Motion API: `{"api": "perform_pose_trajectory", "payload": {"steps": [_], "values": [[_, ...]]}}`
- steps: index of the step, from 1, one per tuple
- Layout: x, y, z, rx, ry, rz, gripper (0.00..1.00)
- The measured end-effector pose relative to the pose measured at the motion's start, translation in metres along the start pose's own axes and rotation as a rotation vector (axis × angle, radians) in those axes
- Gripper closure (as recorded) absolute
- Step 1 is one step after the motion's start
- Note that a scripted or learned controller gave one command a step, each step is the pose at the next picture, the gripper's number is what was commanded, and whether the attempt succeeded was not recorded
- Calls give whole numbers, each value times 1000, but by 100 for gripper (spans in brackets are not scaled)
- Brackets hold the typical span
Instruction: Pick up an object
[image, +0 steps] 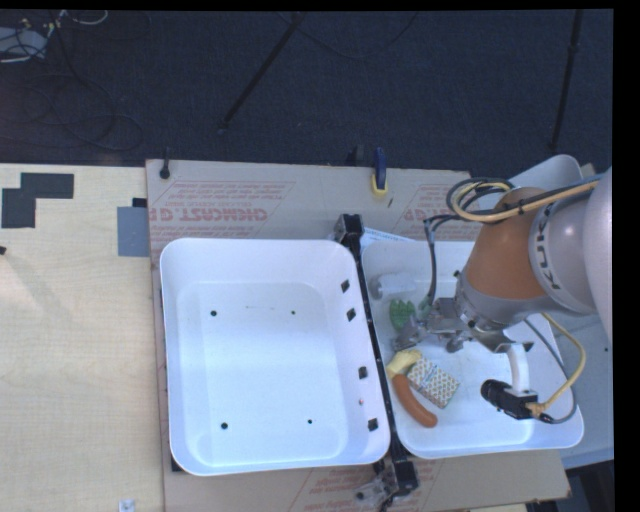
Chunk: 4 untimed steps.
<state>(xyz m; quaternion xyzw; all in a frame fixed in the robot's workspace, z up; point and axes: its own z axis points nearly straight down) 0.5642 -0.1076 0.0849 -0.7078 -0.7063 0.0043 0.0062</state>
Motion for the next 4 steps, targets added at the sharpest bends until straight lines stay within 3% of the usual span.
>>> {"api": "perform_pose_trajectory", "payload": {"steps": [1,2,3,4], "values": [[-2,4,-16,-9,-1,4,100],[50,-32,-107,-17,0,-7,100],[108,-35,-217,-24,0,-10,100],[191,-33,-363,-30,2,-13,100]]}}
